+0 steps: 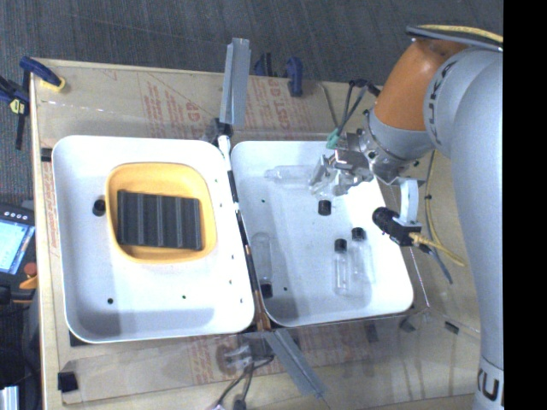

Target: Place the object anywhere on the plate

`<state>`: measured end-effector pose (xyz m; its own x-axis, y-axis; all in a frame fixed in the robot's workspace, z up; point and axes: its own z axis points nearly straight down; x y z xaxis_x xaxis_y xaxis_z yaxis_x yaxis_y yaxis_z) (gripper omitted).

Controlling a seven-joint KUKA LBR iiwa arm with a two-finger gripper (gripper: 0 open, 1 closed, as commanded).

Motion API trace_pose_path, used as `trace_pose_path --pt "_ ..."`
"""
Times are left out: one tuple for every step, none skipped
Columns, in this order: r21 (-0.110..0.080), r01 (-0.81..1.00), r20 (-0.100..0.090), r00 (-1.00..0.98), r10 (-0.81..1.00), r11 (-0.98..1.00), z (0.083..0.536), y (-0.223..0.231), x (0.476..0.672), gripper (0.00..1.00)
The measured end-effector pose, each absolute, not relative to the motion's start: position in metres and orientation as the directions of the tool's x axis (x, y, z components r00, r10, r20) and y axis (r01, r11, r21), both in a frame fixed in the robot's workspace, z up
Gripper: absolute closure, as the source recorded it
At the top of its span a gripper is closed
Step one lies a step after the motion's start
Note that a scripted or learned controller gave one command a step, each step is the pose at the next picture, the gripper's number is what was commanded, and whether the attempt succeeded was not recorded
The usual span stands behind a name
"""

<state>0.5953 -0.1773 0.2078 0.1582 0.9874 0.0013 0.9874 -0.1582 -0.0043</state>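
Metallic two-finger gripper (pixel 335 176), low over the far part of the right white bin (pixel 291 306); whether its jaws are spread or pressed together cannot be told. Just beside it toward the divider: clear plastic piece (pixel 286 175). Just below it: small black cap (pixel 324 207). Further toward the near edge: clear plastic vials with black caps (pixel 346 265). Well apart, in the left white bin (pixel 81 314): yellow rounded plate (pixel 162 178) bearing a dark ribbed insert (pixel 160 220). Grey arm with orange band (pixel 408 92) slants in from the right.
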Motion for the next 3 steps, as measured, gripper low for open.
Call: trace_pose_path --pt "-0.002 1.000 0.000 -0.031 1.000 0.031 0.228 -0.110 0.611 1.00" --pt "-0.001 0.975 0.000 -0.221 0.975 0.221 0.217 -0.041 0.649 1.00" --pt "-0.006 0.890 0.003 -0.455 0.890 0.455 0.221 -0.026 0.624 1.00"
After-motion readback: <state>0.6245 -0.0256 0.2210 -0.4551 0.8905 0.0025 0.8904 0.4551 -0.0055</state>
